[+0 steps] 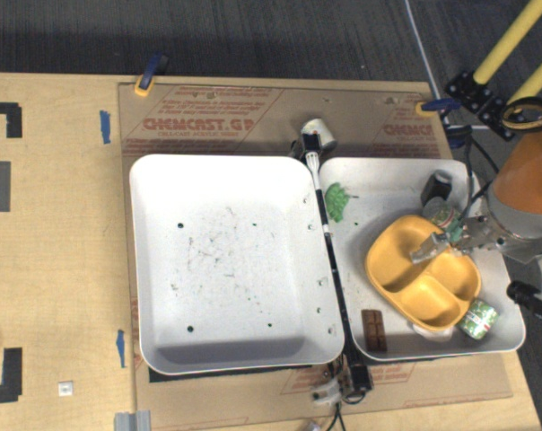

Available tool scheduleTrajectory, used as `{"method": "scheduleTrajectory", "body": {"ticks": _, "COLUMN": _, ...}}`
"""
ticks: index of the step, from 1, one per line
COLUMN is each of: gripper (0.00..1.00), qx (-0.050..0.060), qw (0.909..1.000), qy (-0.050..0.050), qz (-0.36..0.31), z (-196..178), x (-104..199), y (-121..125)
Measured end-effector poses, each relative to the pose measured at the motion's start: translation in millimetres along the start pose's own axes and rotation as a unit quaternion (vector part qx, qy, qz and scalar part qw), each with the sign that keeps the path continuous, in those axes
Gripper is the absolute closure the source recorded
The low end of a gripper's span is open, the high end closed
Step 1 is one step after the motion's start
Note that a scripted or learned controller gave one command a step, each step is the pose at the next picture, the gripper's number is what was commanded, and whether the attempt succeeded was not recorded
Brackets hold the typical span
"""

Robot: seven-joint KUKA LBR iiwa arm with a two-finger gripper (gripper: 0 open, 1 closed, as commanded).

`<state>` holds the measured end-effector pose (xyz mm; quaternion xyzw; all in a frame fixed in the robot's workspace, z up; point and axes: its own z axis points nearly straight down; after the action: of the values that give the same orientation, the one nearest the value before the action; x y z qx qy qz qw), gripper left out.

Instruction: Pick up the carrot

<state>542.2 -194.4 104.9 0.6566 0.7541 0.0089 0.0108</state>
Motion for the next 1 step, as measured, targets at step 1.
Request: {"method": "scheduleTrajectory", "body": {"ticks": 1, "gripper": 0.0, "qx": 0.005, "qw": 0.9581, "qy": 0.005, "qz": -0.286, "z": 11.3, "x": -0.6, "y": 24.2}}
